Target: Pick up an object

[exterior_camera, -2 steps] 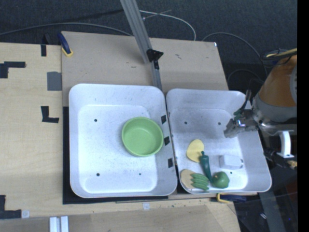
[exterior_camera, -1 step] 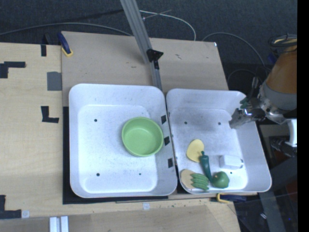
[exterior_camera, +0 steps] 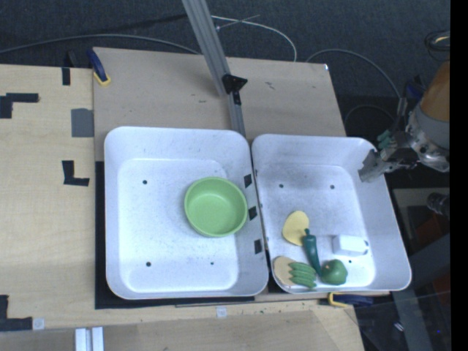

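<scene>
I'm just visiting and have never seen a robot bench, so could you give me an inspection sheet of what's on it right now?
Surface: pale wooden bench bearing two shallow white bins side by side, the left bin and the right bin.
Job's things: round green plastic bowl in the left bin; in the right bin's near part, a yellow flat piece, dark green long toy vegetable, round green toy fruit, small white block, and green leafy toy.
Clutter: black tape marks on the bench.
Grippers: grey gripper over the right bin's far right corner, nothing seen in it.
Cables: white cable behind the bench.
Surroundings: slanted grey metal pole; dark floor.
</scene>
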